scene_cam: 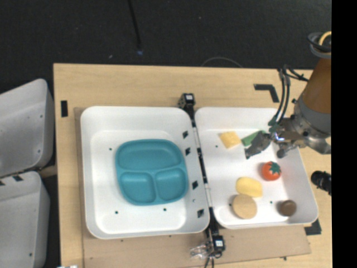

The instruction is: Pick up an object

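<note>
My gripper [260, 144] hangs over the upper middle of the right bin [217, 121], reaching in from the right. A green object [250, 137] lies right beside its tip, partly covered by it. A yellow block [229, 139] sits just to the left of that. Below the gripper are a red tomato [271, 171], a yellow lemon-like piece [249, 186], a tan round disc [244, 206] and a small brown ball [287, 207]. I see nothing lifted off the bin floor.
The left bin [95, 149] holds a blue divided plate [151, 170]. A ridge with clips [196, 149] separates the two bins. The arm's orange-banded wrist [318, 94] and its cables stand over the right bin's far right corner.
</note>
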`<action>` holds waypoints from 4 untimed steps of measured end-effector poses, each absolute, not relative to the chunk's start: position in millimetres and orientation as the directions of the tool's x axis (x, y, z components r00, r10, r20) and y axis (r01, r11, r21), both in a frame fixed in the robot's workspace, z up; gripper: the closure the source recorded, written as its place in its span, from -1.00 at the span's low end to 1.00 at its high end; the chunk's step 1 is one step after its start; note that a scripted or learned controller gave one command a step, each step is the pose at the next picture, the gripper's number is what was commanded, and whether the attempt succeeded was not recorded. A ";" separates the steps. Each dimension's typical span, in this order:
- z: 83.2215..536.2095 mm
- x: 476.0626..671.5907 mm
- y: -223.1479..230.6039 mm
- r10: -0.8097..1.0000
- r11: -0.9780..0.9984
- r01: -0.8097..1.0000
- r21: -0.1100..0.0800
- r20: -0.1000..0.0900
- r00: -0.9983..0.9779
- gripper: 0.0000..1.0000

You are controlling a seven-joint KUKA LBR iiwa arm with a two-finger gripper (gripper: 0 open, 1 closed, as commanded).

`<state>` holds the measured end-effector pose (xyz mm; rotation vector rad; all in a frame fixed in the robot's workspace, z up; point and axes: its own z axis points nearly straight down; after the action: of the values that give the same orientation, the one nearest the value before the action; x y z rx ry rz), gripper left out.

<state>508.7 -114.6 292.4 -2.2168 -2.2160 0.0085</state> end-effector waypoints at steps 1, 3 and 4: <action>297.9 510.4 -114.5 1.000 0.002 1.000 0.003 -0.001 -0.002 -1.00; 197.6 526.7 -110.1 1.000 -0.006 1.000 -0.004 -0.001 0.006 -1.00; 154.8 528.4 -111.9 1.000 -0.005 1.000 -0.004 -0.001 0.005 -1.00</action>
<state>528.4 -111.9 154.8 -2.2252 -2.2148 0.0057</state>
